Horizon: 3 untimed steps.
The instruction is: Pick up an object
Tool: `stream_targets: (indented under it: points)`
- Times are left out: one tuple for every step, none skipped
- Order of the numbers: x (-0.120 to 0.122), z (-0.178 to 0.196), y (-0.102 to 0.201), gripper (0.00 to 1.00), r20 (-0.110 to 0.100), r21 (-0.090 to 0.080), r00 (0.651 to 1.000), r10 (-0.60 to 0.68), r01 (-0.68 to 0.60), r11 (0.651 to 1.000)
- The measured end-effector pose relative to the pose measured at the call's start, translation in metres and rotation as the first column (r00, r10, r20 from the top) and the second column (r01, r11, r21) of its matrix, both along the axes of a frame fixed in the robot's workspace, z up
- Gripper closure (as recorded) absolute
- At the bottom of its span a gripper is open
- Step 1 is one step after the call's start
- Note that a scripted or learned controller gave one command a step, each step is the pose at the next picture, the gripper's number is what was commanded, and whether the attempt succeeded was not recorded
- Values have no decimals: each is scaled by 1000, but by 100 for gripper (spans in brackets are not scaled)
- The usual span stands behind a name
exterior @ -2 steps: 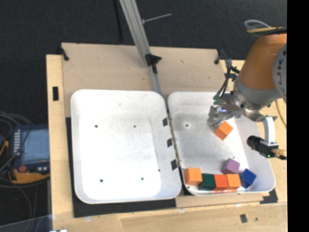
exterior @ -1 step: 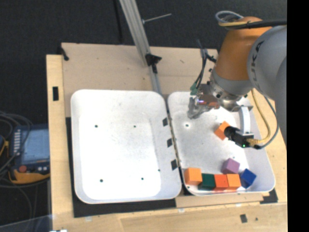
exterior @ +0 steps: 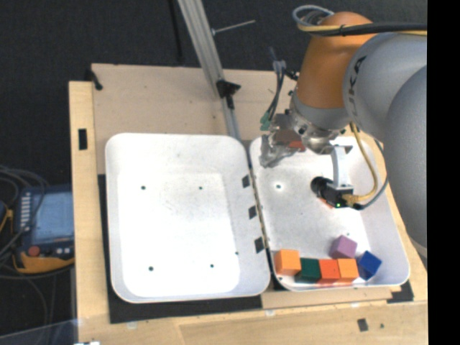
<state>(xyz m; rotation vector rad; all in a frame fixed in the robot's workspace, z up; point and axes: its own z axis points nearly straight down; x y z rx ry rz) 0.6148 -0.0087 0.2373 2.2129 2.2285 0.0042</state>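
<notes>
gripper: the gripper [exterior: 273, 152] hangs over the far left corner of the right bin [exterior: 302, 200], close by the divide between the two bins; whether it is released or clenched cannot be told from this angle, and nothing is seen in its grasp.
targets: the blocks sit bunched along the near edge of the right bin: an orange block [exterior: 289, 261], a green block [exterior: 310, 269], a second orange block [exterior: 330, 269], a light orange block [exterior: 348, 268], a blue block [exterior: 369, 264], and a purple block [exterior: 344, 247] just behind the row.
key relation: every block lies toward the viewer and to the right of the gripper, well apart from it, across bare bin floor.
nearest pick: probably the first orange block, at the row's left end.
crowding: the blocks touch or nearly so, and they hug the near rim, so finger room looks tight.
surface: smooth white bin floor, shallow walls.
left bin [exterior: 176, 214]: holds no blocks.
</notes>
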Motion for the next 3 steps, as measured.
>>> stream_targets:
  points:
    - [22, -9, 52, 100, 0, -1, 1000, 0, 0, 1000]
    - [45, -10, 105, 100, 0, 0, 1000, 0, 0, 1000]
    - [45, -10, 101, 0, -3, -4, 1000, -1, 1, 1000]
